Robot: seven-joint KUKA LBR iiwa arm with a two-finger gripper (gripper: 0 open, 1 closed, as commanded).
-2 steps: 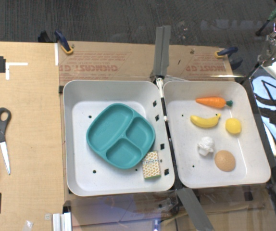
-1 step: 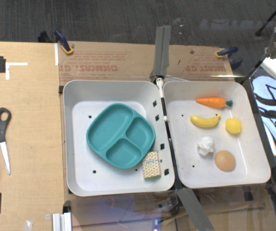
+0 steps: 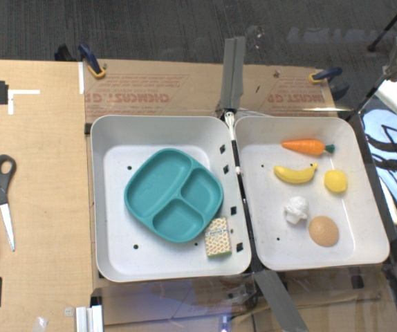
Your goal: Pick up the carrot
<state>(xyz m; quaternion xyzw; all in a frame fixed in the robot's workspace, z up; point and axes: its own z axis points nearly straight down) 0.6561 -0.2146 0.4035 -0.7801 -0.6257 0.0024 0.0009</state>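
Camera view: looking down on two bins.
Carrot [image 3: 306, 146]: 12 o'clock in the right bin [image 3: 264, 209], near its top wall.
Banana [image 3: 295, 174]: just beside the carrot, at 6 o'clock.

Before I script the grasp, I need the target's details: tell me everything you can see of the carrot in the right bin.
The carrot is small, smooth and orange, plastic-looking like a toy, with a short green stub at its right end and a tapered tip pointing left. It lies flat, roughly level across the view, on the floor of the right bin near the far wall. Nothing touches it; the banana lies just in front, apart.
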